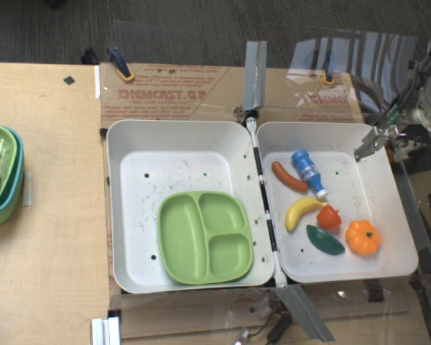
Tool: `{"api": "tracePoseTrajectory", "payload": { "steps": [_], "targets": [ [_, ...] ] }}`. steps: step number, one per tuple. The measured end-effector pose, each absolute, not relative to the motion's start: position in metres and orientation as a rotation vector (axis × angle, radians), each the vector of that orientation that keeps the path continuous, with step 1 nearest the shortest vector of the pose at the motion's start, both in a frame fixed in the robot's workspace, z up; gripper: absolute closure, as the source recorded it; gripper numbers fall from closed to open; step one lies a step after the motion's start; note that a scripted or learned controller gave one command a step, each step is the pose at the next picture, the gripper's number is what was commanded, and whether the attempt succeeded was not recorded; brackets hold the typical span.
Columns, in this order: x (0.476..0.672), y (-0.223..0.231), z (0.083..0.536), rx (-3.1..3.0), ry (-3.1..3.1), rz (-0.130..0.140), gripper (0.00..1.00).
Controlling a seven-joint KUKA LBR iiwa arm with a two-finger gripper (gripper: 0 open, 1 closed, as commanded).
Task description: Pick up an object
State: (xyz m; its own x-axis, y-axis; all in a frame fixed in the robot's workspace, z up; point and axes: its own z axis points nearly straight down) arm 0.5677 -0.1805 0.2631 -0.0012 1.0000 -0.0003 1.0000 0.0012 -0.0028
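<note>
Two white bins sit side by side, seen from above at a slant. The right bin [388, 264] serves as landmark. Inside it lie six small items, loosely grouped toward its middle: a blue bottle [307, 171] near the far wall, a sausage [289, 177] just beside the bottle toward the divider, a banana [302, 210] nearer the front, a red piece [329, 217] touching the banana's tip, a dark green piece [325, 240] just in front of these, and an orange pumpkin [363, 237] at the side away from the divider. Any of these could be the object to pick; all rest on the bin floor, none lifted. The gripper [373, 144] hangs over the far outer corner of the right bin, at its rim and well apart from the items; whether its pincer is apart or together cannot be told, since it is small and seen against clutter. The left bin [129, 192], adjoining the right bin, holds a green divided plate [205, 237], probably placed as a drop target. By this layout the pick appears not yet begun.
</note>
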Motion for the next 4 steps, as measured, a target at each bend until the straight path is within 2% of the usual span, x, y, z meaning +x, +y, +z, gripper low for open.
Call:
{"api": "tracePoseTrajectory", "payload": {
  "steps": [1,2,3,4],
  "targets": [
    [0.558,-0.150,0.093,-2.081,-2.352,0.001,0.00],
    [0.557,-0.151,0.101,-2.087,-2.347,0.002,1.00],
    [0.557,-0.152,0.109,-2.091,-2.343,0.003,1.00],
    [0.600,-0.020,0.190,-2.254,-2.187,0.005,1.00]
  ]
}}
